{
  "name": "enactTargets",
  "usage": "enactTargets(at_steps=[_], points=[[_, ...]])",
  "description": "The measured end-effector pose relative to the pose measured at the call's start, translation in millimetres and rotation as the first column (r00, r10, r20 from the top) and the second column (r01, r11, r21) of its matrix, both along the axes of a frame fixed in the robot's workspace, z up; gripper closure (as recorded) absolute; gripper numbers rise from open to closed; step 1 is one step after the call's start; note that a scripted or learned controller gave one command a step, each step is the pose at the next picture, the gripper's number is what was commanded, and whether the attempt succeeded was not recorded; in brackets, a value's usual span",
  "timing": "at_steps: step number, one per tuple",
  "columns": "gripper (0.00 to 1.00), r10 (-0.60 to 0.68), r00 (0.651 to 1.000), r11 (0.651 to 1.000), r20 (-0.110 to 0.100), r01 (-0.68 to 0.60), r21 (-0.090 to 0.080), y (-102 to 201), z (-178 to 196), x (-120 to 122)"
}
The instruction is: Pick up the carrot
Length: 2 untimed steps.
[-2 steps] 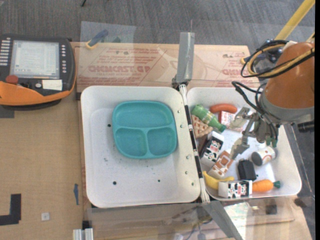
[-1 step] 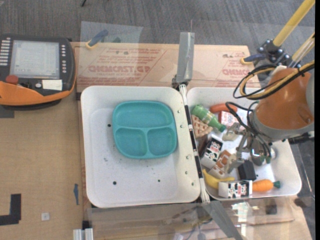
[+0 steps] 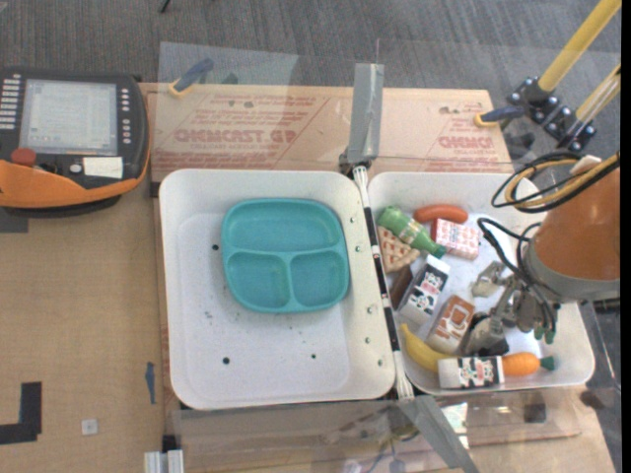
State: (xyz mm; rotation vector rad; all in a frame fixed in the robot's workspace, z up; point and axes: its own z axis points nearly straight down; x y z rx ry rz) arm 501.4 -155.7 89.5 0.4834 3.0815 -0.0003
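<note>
**Carrot Waits in the Right Bin**

Two white bins sit side by side on the tabletop (image 3: pixel 89 294). The left bin (image 3: pixel 187 363) has a teal plate (image 3: pixel 286 255) in it, with three parts. The right bin (image 3: pixel 582 358) is full of toy food.

The carrot (image 3: pixel 520 365) lies at the near edge of the right bin, over on the right. It is orange with a small green tip that points right. A white bottle (image 3: pixel 471 371) lies just left of it, touching it end to end. A banana (image 3: pixel 419 348) curves next to the bottle on the left.

Farther back are a green bottle (image 3: pixel 406 228), a waffle (image 3: pixel 396 252), a hot dog (image 3: pixel 441 213) and some small boxes.

The arm (image 3: pixel 582 235) comes in from the right. Its end effector (image 3: pixel 508 313) hangs low over the bin, just past the carrot on the far side. I cannot tell if it is spread or pressed together. Nothing shows between its tips.

A screen pad (image 3: pixel 69 136) rests far left.
</note>
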Motion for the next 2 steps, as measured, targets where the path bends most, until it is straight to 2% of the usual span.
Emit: enactTargets(at_steps=[1,2], points=[[0.00,0.326,0.945,0.945,0.001,-0.326,-0.008,-22,21,-3],[0.00,0.186,0.983,0.983,-0.010,-0.186,0.000,27,-1,4]])
